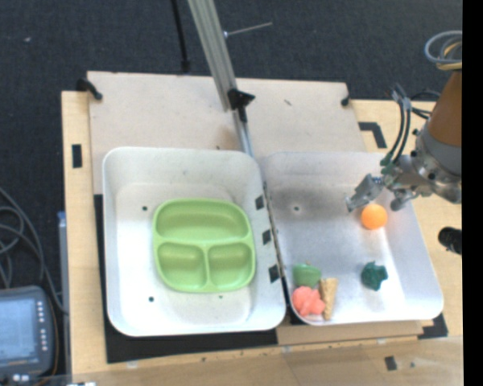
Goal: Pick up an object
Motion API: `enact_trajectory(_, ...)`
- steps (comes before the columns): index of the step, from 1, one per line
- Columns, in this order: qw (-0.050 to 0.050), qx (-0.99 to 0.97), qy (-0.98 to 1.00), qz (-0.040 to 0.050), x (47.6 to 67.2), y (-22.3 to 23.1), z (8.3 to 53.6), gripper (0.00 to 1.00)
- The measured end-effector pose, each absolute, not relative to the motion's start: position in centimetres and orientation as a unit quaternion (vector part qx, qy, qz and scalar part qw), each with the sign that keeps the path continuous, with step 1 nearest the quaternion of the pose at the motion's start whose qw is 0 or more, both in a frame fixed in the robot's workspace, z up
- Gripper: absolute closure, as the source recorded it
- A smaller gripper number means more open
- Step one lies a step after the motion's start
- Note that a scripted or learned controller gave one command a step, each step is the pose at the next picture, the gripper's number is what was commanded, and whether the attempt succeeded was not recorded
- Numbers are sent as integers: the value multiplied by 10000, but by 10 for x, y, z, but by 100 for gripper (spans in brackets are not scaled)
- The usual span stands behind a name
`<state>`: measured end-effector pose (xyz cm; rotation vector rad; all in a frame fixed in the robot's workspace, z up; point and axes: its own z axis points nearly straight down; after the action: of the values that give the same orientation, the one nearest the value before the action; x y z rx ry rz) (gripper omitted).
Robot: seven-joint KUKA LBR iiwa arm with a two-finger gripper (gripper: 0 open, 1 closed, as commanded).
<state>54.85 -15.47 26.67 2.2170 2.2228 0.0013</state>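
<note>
The pincer (384, 191) hovers spread just above the orange ball (373, 216), which lies in the right bin (306, 183). Nothing is gripped yet; closing and lifting remain, I judge.

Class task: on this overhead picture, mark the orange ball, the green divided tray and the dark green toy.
orange ball (373, 217): camera view, middle of the ball.
green divided tray (203, 215): camera view, its large upper compartment.
dark green toy (374, 276): camera view, middle of its body.
</note>
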Motion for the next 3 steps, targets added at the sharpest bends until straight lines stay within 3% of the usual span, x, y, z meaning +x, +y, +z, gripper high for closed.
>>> enact_trajectory(1,12,7067,7075,7,549,-155,267,0)
enact_trajectory(3,-7,7075,7067,-15,554,-157,162,0)
